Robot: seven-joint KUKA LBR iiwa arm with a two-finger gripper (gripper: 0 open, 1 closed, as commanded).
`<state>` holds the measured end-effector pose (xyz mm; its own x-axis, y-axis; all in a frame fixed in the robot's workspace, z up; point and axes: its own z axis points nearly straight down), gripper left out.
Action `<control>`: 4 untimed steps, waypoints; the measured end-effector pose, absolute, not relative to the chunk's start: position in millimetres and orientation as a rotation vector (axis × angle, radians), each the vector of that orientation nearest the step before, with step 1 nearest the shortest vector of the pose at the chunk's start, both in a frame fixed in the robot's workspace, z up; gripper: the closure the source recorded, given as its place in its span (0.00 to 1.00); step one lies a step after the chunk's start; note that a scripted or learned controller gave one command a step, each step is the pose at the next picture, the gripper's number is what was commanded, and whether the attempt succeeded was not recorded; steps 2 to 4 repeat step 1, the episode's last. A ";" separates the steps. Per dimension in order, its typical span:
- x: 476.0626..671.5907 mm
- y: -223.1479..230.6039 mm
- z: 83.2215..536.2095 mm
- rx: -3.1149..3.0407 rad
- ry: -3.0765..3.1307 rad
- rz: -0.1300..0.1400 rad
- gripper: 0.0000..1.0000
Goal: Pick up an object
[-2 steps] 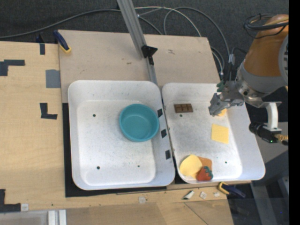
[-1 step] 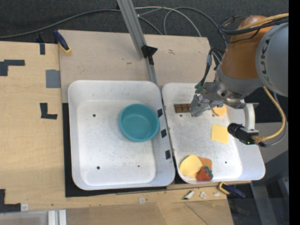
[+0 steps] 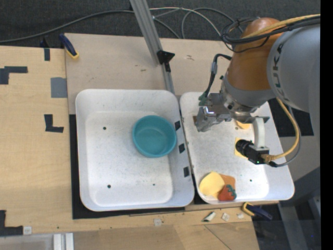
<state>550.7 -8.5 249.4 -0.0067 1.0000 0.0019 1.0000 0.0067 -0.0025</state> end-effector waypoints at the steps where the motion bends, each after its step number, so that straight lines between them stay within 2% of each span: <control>1: 533.1 46.4 241.0 -2.211 -2.226 0.003 1.00; 4: 533.1 46.4 241.0 -2.211 -2.226 0.003 1.00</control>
